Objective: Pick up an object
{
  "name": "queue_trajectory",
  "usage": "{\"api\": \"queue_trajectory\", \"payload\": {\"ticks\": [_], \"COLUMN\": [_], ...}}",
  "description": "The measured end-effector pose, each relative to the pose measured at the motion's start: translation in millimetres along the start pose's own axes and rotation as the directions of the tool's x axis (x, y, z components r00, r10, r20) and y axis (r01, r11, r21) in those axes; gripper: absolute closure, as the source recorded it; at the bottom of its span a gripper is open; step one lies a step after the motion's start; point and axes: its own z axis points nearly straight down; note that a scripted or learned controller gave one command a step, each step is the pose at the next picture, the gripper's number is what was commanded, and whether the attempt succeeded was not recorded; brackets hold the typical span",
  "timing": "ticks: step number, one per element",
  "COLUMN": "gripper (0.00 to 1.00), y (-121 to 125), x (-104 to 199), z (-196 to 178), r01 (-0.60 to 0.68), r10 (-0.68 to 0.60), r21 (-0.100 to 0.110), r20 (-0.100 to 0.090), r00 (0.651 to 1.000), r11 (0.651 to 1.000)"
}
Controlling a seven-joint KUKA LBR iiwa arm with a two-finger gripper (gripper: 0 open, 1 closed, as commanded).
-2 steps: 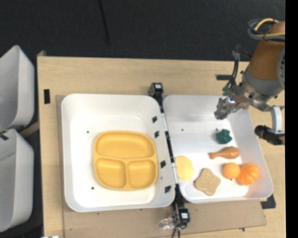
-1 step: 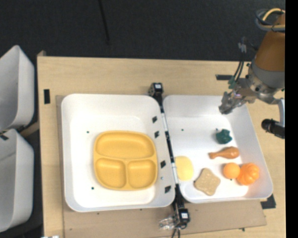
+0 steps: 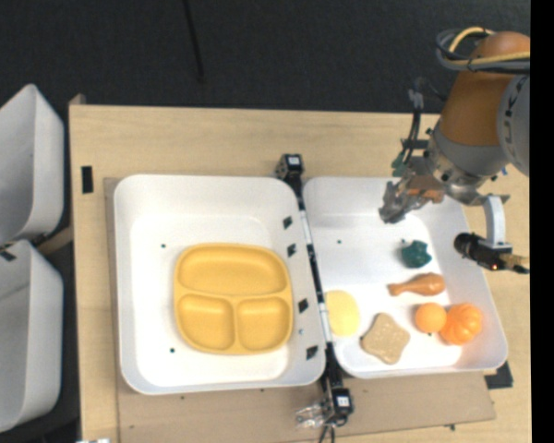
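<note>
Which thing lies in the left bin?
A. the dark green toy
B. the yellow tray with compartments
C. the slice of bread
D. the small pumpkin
B. The yellow tray with compartments lies alone in the left bin, while the slice of bread, the small pumpkin and the dark green toy all lie in the right bin.

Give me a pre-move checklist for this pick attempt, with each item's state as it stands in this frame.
1. Gripper carries nothing: ok.
2. Finger opening: cannot tell.
3. Gripper over the right bin that holds the items: ok.
4. Gripper directly above a target: not ok; the teal object lies apart from it, nearer the camera.
5. Teal object has free space around it: ok.
6. Orange ball separate from pumpkin: not ok, they touch.
</note>
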Motion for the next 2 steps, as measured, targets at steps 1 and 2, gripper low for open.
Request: {"api": "queue_trajectory", "payload": {"ticks": [1,2], "gripper": [1.0,1.0], "y": [-22,-27], "x": [53,112], "z": [-4,-11], "r01": [0.001,0.003], "r10": [-0.001,-0.003], "r21": [-0.002,-0.003], "r20": [0.0,-0.002], "r00": [1.0,1.0], "r11": [1.0,1.0]}}
